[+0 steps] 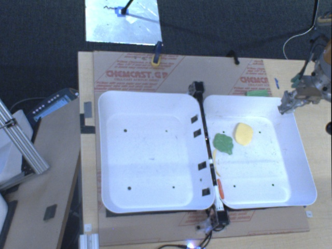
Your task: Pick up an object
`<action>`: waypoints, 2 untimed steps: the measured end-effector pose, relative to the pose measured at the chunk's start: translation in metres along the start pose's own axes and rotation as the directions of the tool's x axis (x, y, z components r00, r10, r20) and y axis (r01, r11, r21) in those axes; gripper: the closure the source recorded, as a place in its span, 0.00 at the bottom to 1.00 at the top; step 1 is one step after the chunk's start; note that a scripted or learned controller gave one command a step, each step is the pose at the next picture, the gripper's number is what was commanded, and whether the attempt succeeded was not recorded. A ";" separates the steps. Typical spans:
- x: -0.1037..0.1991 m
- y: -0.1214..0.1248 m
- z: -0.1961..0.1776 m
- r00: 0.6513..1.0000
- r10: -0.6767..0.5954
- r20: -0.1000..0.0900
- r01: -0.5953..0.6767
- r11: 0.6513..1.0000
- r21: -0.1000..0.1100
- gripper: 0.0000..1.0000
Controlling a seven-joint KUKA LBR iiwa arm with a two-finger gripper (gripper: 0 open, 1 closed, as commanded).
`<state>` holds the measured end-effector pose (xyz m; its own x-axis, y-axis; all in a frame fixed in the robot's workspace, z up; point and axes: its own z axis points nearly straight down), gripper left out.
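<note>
In the right bin (290,139) lie a pale yellow rounded object (243,134) and a green flat object (223,143), touching at one corner near the bin's middle left. A small orange piece (220,189) rests by the divider at the bin's front left. My gripper (288,105) hangs at the right bin's far right corner, well right of the yellow object, and nothing shows between its fingers.
The left bin (150,149) stands beside the right one, with black clips along the divider (202,144). A shiny metal sheet (123,13) lies at the back. A green scrap (258,93) sits on the cardboard behind the right bin.
</note>
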<state>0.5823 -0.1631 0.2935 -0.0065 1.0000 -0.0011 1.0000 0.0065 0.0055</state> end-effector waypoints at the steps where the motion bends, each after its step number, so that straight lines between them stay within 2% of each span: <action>1: -0.001 0.000 -0.116 1.000 0.001 0.004 -0.001 1.000 -0.011 1.00; 2: -0.046 0.045 -0.129 1.000 0.006 0.004 -0.006 1.000 -0.002 1.00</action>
<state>0.6273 -0.2088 0.4227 -0.0008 1.0000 -0.0051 1.0000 0.0008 0.0076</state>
